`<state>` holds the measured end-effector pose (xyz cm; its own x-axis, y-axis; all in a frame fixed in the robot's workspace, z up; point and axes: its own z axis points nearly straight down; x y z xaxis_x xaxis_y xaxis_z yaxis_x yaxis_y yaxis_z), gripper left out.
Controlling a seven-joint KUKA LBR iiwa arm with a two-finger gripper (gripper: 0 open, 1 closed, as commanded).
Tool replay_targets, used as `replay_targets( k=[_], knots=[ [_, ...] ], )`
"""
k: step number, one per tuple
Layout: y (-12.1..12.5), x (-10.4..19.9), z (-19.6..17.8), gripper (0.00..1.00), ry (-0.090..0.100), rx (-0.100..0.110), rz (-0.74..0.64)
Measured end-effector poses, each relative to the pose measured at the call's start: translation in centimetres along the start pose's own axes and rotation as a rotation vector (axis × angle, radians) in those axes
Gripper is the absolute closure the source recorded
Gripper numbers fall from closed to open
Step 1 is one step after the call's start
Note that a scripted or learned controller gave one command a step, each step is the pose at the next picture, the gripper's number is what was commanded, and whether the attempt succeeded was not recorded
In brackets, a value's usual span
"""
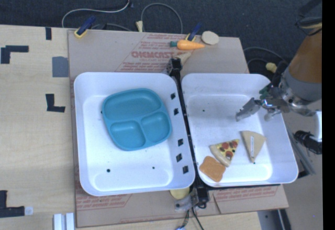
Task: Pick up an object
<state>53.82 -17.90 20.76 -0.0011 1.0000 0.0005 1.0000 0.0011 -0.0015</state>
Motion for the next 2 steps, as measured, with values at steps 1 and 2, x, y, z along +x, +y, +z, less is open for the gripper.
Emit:
replay_targets(
  k=[1,2],
  knots=[
    [-2.0,3.5,12.8,0.00,-0.005,-0.004,0.000],
    [-1.8,3.2,11.0,1.00,-0.006,-0.009,0.001]
  ],
)
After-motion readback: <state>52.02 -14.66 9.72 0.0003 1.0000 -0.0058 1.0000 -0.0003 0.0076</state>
